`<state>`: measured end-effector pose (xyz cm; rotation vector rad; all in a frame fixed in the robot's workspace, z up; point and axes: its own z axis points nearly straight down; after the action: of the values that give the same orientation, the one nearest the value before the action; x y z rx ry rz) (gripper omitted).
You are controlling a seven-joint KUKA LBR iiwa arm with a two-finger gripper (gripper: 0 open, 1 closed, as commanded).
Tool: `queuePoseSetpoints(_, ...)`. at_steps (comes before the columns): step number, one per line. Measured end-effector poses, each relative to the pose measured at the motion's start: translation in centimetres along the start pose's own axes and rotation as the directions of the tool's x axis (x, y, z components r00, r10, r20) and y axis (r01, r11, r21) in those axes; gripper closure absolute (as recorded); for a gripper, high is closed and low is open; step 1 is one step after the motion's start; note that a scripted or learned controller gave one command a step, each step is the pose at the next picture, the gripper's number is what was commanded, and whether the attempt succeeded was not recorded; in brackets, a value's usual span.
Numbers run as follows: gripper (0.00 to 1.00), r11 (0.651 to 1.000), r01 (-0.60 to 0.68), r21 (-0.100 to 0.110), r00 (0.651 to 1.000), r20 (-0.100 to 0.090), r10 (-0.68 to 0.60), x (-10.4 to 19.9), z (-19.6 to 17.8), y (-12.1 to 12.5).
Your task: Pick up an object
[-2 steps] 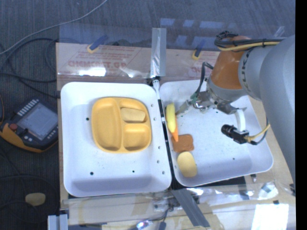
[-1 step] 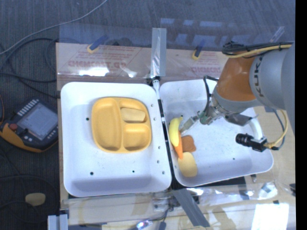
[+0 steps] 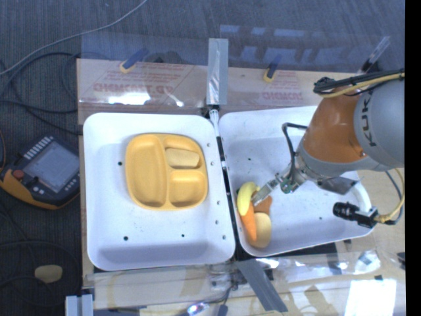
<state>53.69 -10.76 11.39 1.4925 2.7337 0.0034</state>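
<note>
In the right bin (image 3: 316, 127), near its front left corner, lies a small cluster: a yellow banana-like piece (image 3: 245, 197), an orange carrot-like piece (image 3: 250, 224) and a pale yellow rounded piece (image 3: 262, 230). An orange-brown bit (image 3: 264, 204) shows between them. My gripper (image 3: 264, 192) reaches in from the right and sits low, right beside the yellow piece and above the orange-brown bit. Its tip is small and partly merged with the objects.
The left bin (image 3: 105, 229) holds a yellow divided plate (image 3: 148, 173) with a tan block (image 3: 182, 157) in its upper right compartment. The arm's orange and grey body (image 3: 342, 137) hangs over the right bin's back right part. A pendant (image 3: 46, 170) lies on the floor at left.
</note>
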Motion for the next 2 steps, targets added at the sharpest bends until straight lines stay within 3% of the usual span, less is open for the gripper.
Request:
queuePoseSetpoints(1,0.00,0.997,-0.076,-0.010,0.997,-0.005,0.076,-3.7,1.5,6.7)
queuePoseSetpoints(2,0.00,0.999,-0.037,-0.024,0.999,0.007,0.037,-1.5,1.1,3.3)
